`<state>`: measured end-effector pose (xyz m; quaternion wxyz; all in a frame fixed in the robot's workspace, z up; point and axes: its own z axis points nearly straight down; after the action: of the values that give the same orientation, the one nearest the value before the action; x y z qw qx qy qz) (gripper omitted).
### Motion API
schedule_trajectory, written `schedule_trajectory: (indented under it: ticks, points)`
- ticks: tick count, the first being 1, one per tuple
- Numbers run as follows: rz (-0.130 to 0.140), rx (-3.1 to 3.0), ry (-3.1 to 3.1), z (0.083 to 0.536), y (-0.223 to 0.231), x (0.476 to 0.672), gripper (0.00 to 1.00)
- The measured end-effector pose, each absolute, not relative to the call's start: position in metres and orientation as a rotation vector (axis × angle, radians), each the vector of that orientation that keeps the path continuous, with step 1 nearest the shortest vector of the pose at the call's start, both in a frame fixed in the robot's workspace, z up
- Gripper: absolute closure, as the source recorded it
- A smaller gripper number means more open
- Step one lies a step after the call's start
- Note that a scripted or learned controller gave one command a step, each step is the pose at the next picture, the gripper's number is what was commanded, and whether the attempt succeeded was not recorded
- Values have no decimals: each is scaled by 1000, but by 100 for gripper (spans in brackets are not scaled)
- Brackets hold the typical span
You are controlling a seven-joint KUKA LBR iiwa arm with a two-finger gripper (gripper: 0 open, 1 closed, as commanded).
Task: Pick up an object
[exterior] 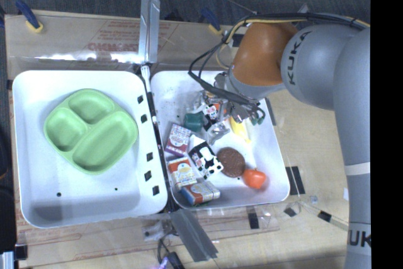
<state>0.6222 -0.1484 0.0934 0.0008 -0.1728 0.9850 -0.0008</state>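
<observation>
The right white bin (272, 164) holds a heap of small things: a brown round cookie (231, 161), an orange-red fruit (254, 179), a yellow piece (239, 129), a black-and-white spotted toy (206, 159), a teal item (193, 120) and several small printed boxes (186, 172). My gripper (217, 111) reaches down into the upper middle of this bin, right over the teal item and the clutter beside it. The wrist and cables cover its fingers. I see nothing clearly held.
The left white bin (31, 154) carries a green divided plate (91, 129). A metal bar (149, 28) stands at the divider between the bins. My grey arm with its orange band (261, 53) overhangs the right bin's far right corner. Blue clamps (28, 14) sit on the bench's back edge.
</observation>
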Motion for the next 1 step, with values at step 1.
schedule_trajectory:
  ticks: [1]
  points:
    - [0, -452, 3108, 93, -140, 612, 0]
